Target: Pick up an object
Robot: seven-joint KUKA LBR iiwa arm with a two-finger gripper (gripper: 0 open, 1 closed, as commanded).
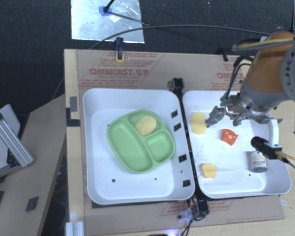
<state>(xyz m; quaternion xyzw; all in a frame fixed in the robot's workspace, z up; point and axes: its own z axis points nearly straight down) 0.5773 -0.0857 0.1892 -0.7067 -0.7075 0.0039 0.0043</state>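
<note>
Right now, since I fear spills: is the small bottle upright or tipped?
Upright: the small bottle stands in the right bin, its cap on top.

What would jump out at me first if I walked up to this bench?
Probably the green tray in the left bin, with a pale yellow lump in one of its compartments. Next, the grey and orange arm leaning over the right bin, its gripper just beside a yellow piece. A red piece, a smaller yellow piece and a little bottle lie scattered there too.
</note>
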